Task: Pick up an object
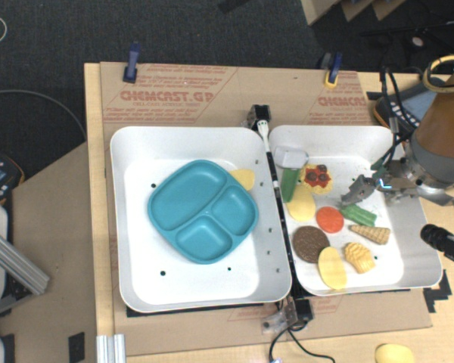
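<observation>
My gripper [356,191] hangs low over the right bin [408,274], coming in from the right edge. It sits just above a green toy vegetable [361,216] and to the right of a red and yellow toy [316,176]. Around it lie a red-orange disc [330,219], a brown round cookie [311,242], a tan cone [368,234], a yellow ridged piece [359,257], a pale yellow oval [332,268], a yellow lump [301,206], a green stalk [290,184] and a grey-white block [291,157]. I see nothing held in the gripper.
The left bin [136,225] holds a blue divided plate [203,210] and a small yellow piece [243,178] by its right wall. A black cable runs along the ridge between the bins [273,184]. The arm's body [439,142] looms over the right bin's far right side.
</observation>
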`<state>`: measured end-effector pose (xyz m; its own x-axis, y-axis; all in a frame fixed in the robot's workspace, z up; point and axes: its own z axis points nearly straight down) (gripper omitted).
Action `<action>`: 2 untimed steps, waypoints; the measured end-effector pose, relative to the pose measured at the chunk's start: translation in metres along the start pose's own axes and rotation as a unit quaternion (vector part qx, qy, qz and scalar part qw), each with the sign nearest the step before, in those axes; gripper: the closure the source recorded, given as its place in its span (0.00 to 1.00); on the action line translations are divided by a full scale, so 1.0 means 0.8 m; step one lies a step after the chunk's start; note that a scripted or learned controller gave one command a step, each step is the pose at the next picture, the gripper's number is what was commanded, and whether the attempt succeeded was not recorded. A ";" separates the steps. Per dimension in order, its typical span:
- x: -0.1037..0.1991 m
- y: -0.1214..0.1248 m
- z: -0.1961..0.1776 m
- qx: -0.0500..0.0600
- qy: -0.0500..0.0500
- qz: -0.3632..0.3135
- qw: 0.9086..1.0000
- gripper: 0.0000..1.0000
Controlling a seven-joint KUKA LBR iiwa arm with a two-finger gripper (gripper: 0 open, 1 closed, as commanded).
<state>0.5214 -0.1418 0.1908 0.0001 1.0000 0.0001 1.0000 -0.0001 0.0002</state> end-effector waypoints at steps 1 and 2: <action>0.062 -0.057 0.068 0.005 0.002 -0.001 1.000 0.00; -0.015 -0.051 -0.106 -0.008 -0.004 0.002 1.000 0.00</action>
<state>0.4808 -0.1536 0.2755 0.0044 1.0000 -0.0074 0.9999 -0.0043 0.0160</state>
